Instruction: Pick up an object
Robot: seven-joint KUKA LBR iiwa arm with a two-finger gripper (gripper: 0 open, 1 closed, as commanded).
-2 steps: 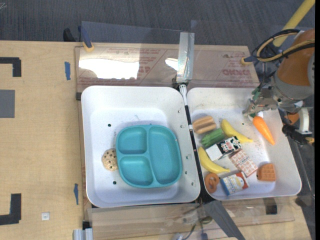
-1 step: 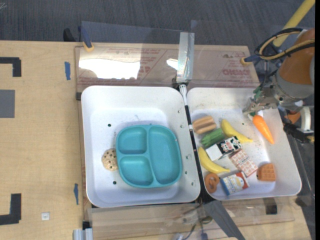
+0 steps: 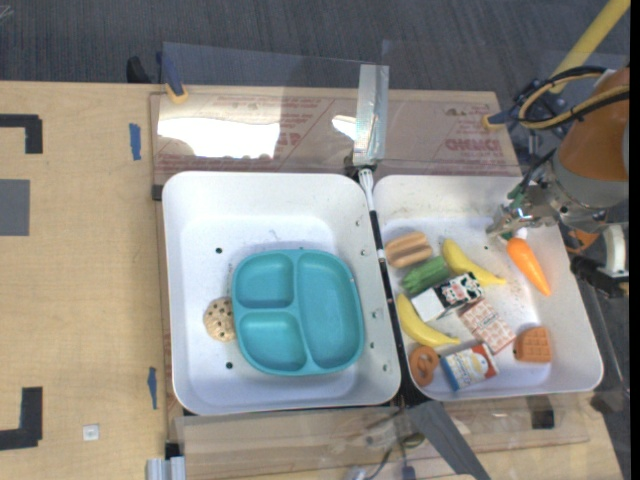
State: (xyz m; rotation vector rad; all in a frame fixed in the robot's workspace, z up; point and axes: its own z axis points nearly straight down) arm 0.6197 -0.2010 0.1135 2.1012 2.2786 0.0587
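Observation:
My gripper (image 3: 514,218) hangs over the far right part of the right bin (image 3: 590,363), under the arm's orange band (image 3: 598,148). Just in front of it lies an orange carrot (image 3: 529,266), its green top pointing towards the gripper, which looks very close to that top or touching it. Further left in the same bin lie a hot dog (image 3: 407,249), a green vegetable (image 3: 424,274), two bananas (image 3: 468,264) (image 3: 418,323) and a small milk carton (image 3: 459,292). Near the front are a pink cracker (image 3: 487,320), a waffle (image 3: 533,345), a juice box (image 3: 468,366) and a brown pretzel (image 3: 423,365).
The left bin (image 3: 190,268) holds a teal divided plate (image 3: 296,310) with a cookie (image 3: 218,318) at its left edge. A raised ridge (image 3: 384,288) separates the two bins. Cables (image 3: 550,93) and a yellow pole (image 3: 600,23) stand behind the arm at the right.

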